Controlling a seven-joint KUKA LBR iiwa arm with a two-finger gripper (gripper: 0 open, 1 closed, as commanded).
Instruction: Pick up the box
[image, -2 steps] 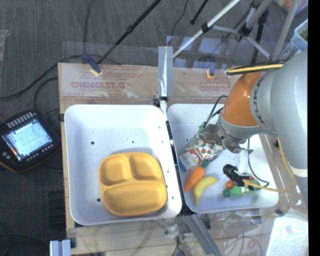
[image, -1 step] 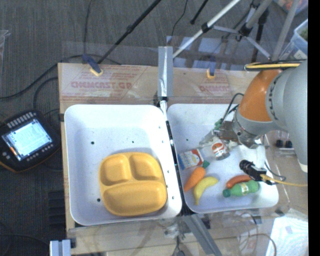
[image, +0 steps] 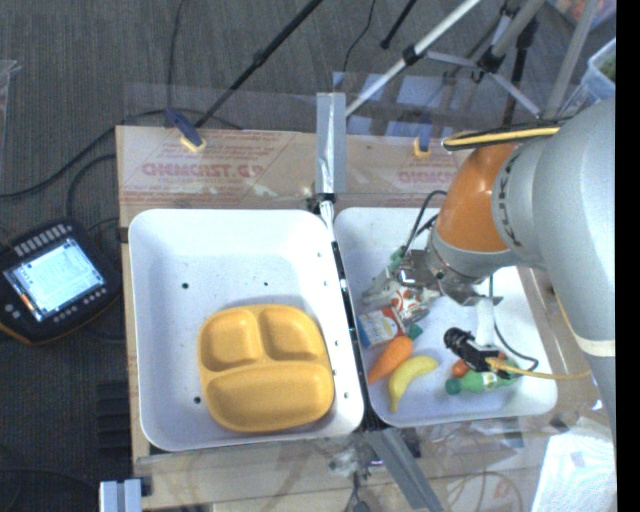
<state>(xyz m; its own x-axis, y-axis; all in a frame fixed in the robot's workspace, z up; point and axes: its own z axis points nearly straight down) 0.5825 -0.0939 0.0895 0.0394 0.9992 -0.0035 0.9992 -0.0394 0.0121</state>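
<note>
The box (image: 386, 321), a small printed carton in white, red and blue, lies in the right bin (image: 535, 388) near that bin's left wall, directly under the tool (image: 403, 272) as we look down on it. We see the tool's metal end overlapping the box's upper edge, but we cannot tell whether they touch, nor whether the tool is released or clenched: the wrist and the orange band (image: 475, 205) of the arm (image: 565, 200) cover it from above. The box's print is too small for us to read, and part of its top is hidden by the tool. Just below the box we see a carrot (image: 390, 358) and, beside it, a banana (image: 412, 377). Nearer the front right corner lies a green thing (image: 483, 381) that we cannot make out clearly. In the left bin (image: 200, 260) rests a yellow compartment tray (image: 265, 365), well apart from the tool.
</note>
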